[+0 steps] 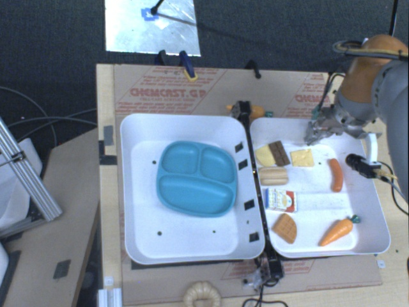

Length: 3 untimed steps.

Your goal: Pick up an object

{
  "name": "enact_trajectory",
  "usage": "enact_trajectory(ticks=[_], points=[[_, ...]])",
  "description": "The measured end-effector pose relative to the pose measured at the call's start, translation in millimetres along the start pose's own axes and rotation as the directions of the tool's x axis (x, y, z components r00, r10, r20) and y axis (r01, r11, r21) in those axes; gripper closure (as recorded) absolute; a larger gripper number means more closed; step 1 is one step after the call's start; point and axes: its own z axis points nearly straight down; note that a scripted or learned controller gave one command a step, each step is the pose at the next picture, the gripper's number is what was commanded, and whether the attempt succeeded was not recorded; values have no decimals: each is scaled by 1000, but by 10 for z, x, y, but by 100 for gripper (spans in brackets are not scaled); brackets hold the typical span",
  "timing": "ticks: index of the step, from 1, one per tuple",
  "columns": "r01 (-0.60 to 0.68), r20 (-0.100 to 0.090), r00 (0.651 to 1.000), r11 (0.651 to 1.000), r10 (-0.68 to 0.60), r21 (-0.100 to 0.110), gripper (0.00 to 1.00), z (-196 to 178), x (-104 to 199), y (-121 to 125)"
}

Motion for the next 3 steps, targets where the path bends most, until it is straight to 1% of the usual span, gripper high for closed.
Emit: enact_trajectory(ticks=[1,2,3], points=[[-1,0,1000,1000,1,-1,100,-629,-7,90],[0,0,1000,1000,0,-1,100,-1284,-11,112],[0,-1,1000,1000,0,2,100,-1281,-10,123]])
